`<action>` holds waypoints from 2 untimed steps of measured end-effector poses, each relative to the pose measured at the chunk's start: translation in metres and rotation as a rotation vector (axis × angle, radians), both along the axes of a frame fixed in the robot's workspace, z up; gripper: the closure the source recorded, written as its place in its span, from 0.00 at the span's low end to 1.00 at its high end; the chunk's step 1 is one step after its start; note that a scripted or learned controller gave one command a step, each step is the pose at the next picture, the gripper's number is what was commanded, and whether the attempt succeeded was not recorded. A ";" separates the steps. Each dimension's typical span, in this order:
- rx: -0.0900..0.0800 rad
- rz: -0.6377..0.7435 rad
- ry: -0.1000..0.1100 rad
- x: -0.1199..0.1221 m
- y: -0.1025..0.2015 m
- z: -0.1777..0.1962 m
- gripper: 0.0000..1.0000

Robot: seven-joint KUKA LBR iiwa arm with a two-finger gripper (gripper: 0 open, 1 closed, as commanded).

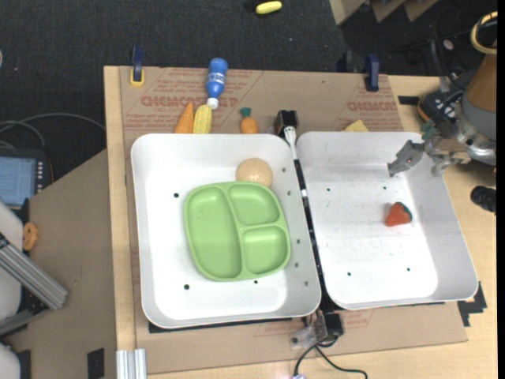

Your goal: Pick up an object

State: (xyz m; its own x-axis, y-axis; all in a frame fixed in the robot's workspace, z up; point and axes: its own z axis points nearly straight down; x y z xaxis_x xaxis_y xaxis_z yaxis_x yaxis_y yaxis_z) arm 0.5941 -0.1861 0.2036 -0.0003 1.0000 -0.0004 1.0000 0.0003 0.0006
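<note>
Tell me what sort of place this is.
Most likely a robotics lab bench set up for grasping trials. Two white bins sit on a cardboard sheet clamped to the bench, toy food like a strawberry lies in them, and loose cables run over the dark floor.
</note>
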 end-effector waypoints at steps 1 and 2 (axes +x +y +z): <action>0.002 -0.003 0.006 -0.025 -0.012 -0.125 0.00; -0.002 -0.001 -0.003 -0.022 -0.013 -0.108 1.00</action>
